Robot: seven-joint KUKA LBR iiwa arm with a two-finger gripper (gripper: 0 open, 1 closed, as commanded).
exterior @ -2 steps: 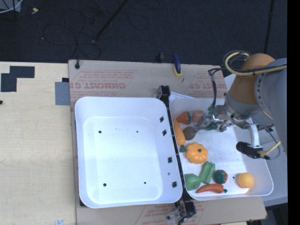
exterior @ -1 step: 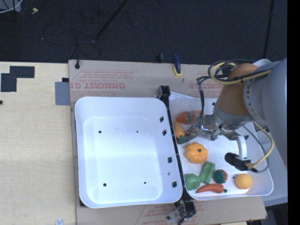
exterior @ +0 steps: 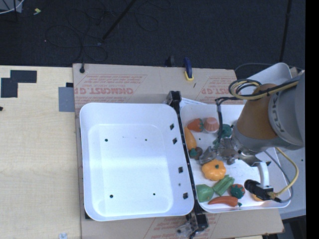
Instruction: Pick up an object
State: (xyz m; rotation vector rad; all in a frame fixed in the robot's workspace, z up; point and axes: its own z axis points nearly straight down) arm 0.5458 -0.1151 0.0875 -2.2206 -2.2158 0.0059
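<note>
Here the arm (exterior: 269,118) reaches down into the right bin (exterior: 251,205), its fingers' (exterior: 212,155) spread unreadable, above the yellow pumpkin (exterior: 215,171).

A single fixed camera looks down at a slant from above the bench (exterior: 40,148), far enough back to take in both white bins: one bin (exterior: 129,161) well left of the gripper (exterior: 218,151), the other bin (exterior: 279,205) beneath it (arm (exterior: 279,113) entering from the right).
</note>
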